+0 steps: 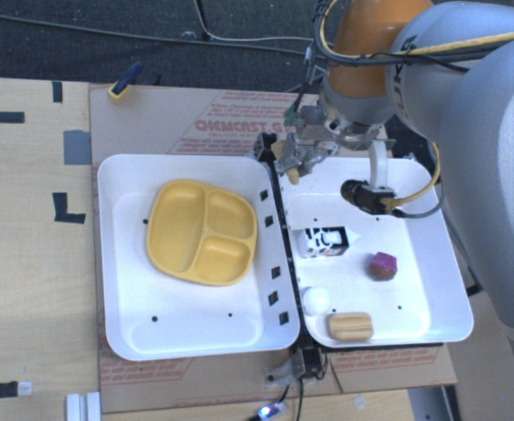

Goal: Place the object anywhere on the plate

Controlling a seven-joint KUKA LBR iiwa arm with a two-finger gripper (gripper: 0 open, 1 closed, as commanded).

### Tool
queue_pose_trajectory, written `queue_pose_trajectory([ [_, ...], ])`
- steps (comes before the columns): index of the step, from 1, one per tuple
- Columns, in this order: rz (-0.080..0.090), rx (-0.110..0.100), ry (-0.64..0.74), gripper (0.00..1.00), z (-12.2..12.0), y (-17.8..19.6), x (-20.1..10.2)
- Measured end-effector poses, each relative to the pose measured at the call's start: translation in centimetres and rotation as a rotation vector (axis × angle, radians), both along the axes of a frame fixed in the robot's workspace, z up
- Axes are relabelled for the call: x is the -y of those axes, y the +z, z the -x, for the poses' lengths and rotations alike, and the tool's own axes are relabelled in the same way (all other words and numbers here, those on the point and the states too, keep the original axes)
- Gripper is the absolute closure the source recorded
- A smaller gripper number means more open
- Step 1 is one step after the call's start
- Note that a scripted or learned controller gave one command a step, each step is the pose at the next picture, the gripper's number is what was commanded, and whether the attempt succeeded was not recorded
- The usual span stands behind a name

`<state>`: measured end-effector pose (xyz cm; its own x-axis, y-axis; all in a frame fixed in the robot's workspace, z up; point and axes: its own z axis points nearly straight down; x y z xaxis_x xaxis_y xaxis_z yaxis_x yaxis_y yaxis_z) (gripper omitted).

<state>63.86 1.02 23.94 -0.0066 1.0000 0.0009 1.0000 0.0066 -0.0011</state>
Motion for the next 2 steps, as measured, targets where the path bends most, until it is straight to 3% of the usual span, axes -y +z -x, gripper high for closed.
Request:
queue_pose_trajectory([
  [2,0.001,-0.003,-0.001,1.00,0.6,-1.4,-11.1],
])
